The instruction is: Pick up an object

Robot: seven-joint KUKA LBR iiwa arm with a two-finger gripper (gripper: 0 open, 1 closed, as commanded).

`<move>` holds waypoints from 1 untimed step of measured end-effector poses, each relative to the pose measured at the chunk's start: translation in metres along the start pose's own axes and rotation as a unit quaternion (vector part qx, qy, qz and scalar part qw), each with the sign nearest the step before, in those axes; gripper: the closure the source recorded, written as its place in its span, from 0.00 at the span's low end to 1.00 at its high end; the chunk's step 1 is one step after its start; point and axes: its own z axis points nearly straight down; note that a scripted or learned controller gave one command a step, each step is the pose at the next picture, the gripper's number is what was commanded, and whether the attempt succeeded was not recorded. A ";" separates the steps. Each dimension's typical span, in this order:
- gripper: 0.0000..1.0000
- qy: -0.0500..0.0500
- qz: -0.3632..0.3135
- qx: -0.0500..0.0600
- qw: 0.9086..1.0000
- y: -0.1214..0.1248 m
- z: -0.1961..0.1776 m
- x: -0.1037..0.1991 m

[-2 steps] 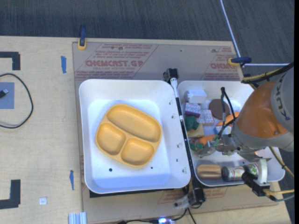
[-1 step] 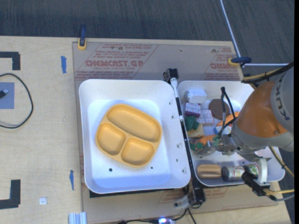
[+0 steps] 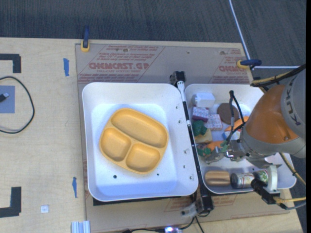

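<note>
The right bin (image 3: pixel 287 182) holds several small objects. Among them are a white block (image 3: pixel 204 99), a purple box (image 3: pixel 200 113), a brown disc (image 3: pixel 227 112), a green toy (image 3: pixel 198 127), a tan roll (image 3: pixel 217 178) and a dark bottle (image 3: pixel 244 180). My gripper (image 3: pixel 221 152) is low in the middle of this bin, over a cluster of small green and orange pieces (image 3: pixel 208 148). The wrist and its orange band (image 3: pixel 269 120) cover the bin's right part. Nothing can be seen held.
The left bin (image 3: pixel 95 98) contains a yellow three-compartment plate (image 3: pixel 134 140). A black bracket (image 3: pixel 178 77) sits at the far end of the divide between the bins. Cables hang near the front right corner (image 3: pixel 277 198). Wooden bench lies to the left.
</note>
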 end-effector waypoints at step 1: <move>0.00 0.001 -0.001 0.000 1.000 0.000 0.000 -0.001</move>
